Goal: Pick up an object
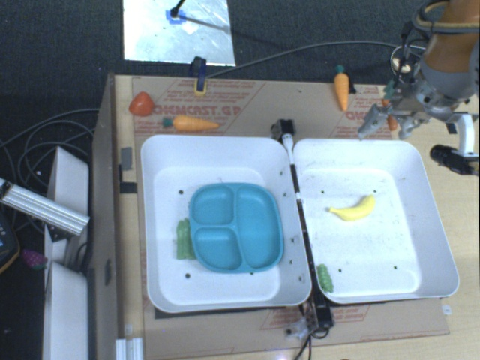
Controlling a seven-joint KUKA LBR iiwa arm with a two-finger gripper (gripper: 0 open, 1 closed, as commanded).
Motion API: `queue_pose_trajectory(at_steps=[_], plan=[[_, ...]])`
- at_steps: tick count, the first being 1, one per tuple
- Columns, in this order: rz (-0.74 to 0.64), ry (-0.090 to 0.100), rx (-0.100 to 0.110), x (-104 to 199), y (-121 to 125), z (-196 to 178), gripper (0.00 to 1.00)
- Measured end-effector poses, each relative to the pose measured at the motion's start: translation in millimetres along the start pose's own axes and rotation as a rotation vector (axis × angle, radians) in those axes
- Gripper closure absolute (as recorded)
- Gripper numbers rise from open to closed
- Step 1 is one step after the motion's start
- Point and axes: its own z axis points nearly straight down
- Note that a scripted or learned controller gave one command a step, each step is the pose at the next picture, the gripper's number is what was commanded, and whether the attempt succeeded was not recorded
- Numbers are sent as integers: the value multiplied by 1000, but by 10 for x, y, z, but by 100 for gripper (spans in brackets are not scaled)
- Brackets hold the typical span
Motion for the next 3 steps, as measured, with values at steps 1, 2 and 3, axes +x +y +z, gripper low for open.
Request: queue_pose_trajectory(at_steps=[1, 2, 3], plan=[[2, 0, 4, -322, -373, 1020, 0], [2, 1, 3, -183, -612, 1575, 0], [1, -1, -1, -188, -598, 1460, 100]])
